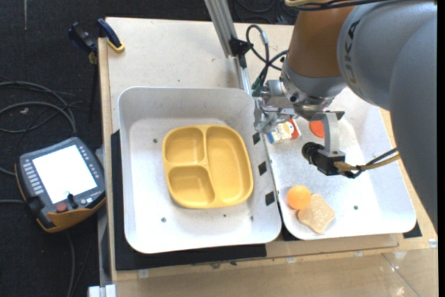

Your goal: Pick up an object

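My gripper [266, 119] hangs low over the left edge of the right bin [389, 209], close to the wall shared with the left bin. A small white and orange carton [284, 131] lies just to its right, touching or nearly touching it. An orange ball [299, 197] and a beige, bread-like piece [317, 214] rest side by side near the right bin's front. A red-orange item [317, 127] peeks out from behind the wrist. The grey arm with its orange band [323, 31] hides the rear of the right bin.
A yellow divided plate [207, 165] lies in the middle of the left bin [139, 142]. A slanted metal pole [219, 10] rises behind the bins. A black cable fitting [327, 160] dangles from the wrist over the right bin. A teach pendant [59, 181] sits off the bench at left.
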Action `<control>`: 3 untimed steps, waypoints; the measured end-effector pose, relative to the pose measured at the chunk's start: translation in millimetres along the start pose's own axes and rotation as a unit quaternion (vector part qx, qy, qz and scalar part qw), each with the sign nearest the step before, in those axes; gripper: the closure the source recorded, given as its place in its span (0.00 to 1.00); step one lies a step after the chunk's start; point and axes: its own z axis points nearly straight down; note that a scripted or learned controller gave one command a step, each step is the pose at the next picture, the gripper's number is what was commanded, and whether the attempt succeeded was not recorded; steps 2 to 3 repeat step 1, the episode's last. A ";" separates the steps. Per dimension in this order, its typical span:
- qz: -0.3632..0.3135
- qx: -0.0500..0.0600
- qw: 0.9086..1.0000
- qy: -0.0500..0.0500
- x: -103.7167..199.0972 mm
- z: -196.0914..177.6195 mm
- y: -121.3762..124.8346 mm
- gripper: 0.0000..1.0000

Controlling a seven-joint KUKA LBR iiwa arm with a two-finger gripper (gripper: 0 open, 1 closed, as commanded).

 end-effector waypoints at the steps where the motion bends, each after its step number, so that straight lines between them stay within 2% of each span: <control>1: 0.000 0.000 1.000 0.000 56.6 -3.5 11.7 1.00; 3: 0.000 0.000 1.000 0.000 56.6 -3.5 11.7 1.00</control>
